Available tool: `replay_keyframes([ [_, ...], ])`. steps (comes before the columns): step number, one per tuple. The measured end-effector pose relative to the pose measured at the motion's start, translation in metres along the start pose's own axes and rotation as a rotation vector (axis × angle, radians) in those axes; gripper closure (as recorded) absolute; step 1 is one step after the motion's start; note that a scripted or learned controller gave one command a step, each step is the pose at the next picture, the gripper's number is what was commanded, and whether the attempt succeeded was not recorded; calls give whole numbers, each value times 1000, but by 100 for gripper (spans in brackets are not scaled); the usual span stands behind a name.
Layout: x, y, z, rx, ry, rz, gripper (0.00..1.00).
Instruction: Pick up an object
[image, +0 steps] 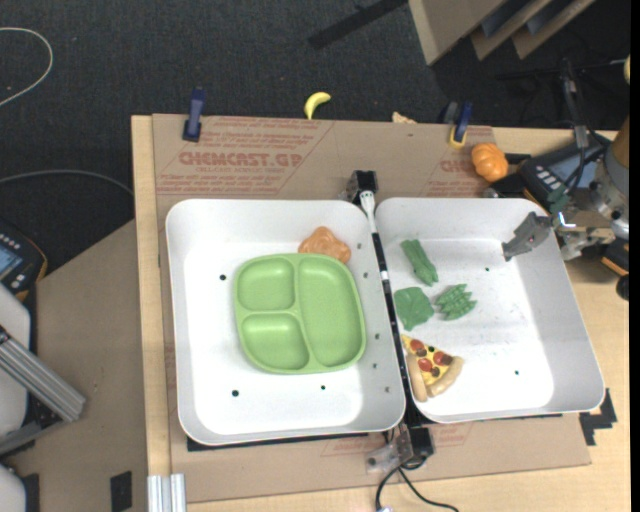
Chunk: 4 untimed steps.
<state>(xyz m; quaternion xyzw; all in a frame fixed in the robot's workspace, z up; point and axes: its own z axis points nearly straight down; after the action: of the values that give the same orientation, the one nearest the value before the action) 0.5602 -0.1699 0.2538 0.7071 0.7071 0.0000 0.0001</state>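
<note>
While the pincer (527, 236), grip unclear, hovers right, green toys (432, 290) lie left.

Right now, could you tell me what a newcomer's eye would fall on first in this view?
Most striking is the green divided plate in the middle of the left bin, with an orange piece at its far edge. In the right bin, three green toy foods and a pizza slice cluster near the left wall, while the gripper hovers at its far right corner.
</note>
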Motion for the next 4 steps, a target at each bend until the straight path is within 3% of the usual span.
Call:
replay_keyframes([
  [1, 59, -27, -32, 0, 3, -6, 0],
  [2, 120, -62, -95, -7, 1, -7, 0],
  [3, 117, -61, -102, -4, -1, -2, 100],
  [4, 255, -83, -37, 10, 4, -15, 100],
])
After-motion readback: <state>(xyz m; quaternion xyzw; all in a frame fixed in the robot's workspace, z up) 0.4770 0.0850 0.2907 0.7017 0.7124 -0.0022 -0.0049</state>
